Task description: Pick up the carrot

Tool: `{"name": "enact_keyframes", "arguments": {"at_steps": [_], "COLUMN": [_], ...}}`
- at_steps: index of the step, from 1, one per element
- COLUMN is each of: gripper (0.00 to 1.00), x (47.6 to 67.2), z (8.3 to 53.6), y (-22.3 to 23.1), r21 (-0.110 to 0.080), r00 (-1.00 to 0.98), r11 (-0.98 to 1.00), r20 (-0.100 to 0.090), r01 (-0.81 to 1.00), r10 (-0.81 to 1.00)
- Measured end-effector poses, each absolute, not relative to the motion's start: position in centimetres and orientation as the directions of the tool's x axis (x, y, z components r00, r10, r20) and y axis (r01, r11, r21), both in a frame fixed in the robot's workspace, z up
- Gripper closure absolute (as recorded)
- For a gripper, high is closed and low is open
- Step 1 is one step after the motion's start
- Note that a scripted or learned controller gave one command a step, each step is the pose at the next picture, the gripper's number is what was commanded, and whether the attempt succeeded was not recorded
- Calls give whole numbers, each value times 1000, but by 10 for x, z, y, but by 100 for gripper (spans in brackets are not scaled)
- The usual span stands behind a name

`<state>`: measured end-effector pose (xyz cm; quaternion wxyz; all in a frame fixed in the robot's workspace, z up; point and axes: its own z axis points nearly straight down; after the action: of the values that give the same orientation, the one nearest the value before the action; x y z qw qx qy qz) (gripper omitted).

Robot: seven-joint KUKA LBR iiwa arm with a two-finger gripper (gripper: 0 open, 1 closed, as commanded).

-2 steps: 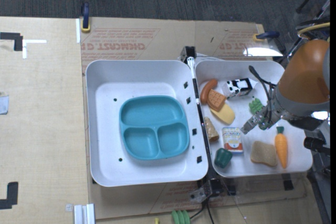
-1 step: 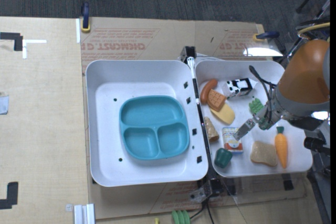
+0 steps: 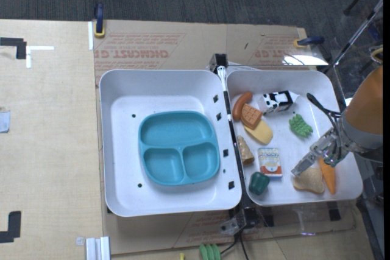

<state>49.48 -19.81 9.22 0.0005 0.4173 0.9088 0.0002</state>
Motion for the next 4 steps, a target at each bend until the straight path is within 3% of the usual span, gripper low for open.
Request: {"name": "enact_keyframes", "arguments": {"at_steps": [1, 2, 3, 4], "gripper": [100, 100, 0, 0], "x": [497, 534, 534, 530], "z": [101, 150, 150, 111], "y": [-198, -121, -122, -193], "r21": [4, 2, 2, 0], "r00": [-649, -620, -620, -695], "r11": [649, 620, 620, 695], "r20": [-5, -3, -3, -2], "r01": [761, 784, 784, 719], "r10": [761, 784, 784, 719]}}
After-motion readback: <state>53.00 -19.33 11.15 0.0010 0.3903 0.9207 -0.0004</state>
